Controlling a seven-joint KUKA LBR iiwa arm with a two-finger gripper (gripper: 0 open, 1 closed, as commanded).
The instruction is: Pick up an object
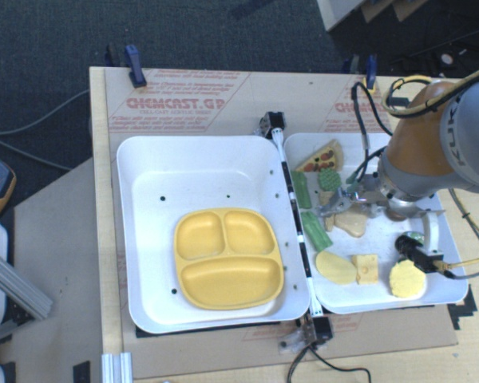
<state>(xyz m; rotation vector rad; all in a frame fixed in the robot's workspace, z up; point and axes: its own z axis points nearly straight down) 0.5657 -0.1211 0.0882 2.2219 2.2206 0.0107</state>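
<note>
Gripper lowered into right bin, among food pieces near bin's inner wall. Finger state: cannot tell; grasp not confirmed. Tan flat piece directly below tool tip, touching or nearly so. Green block just above tip; pizza slice further up. Green strip left of tip, green block lower left, along wall. Pale yellow oval, yellow cube, yellow round piece below tool. Yellow divided plate well left, in left bin.
</note>
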